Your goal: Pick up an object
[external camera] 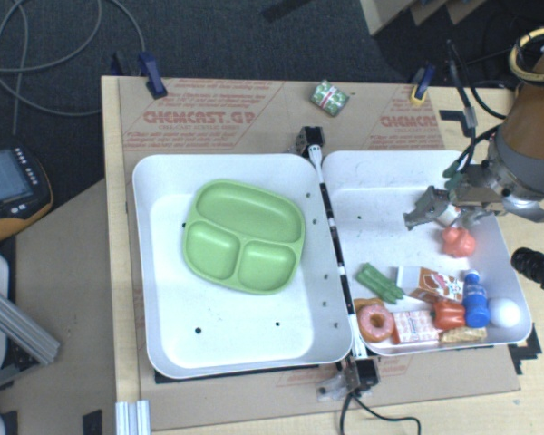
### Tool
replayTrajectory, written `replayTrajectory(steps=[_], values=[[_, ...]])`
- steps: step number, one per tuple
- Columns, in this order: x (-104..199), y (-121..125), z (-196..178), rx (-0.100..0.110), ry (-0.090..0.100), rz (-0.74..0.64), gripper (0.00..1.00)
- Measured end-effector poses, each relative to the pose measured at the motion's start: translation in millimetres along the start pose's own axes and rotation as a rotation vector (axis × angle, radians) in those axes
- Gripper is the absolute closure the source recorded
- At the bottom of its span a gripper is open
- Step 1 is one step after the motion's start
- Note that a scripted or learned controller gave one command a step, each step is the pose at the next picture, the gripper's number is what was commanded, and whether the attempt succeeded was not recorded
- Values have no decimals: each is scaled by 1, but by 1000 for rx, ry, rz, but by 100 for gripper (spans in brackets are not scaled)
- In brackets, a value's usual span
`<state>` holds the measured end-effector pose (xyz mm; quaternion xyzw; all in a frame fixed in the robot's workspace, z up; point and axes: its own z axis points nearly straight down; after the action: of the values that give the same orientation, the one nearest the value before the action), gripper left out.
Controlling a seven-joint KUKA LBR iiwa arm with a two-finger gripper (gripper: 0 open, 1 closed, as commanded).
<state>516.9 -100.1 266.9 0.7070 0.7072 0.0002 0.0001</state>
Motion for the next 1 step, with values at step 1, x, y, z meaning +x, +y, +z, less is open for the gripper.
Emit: replayTrajectory(steps=[1], values=[[-118,42,57,0,-3,2,0]])
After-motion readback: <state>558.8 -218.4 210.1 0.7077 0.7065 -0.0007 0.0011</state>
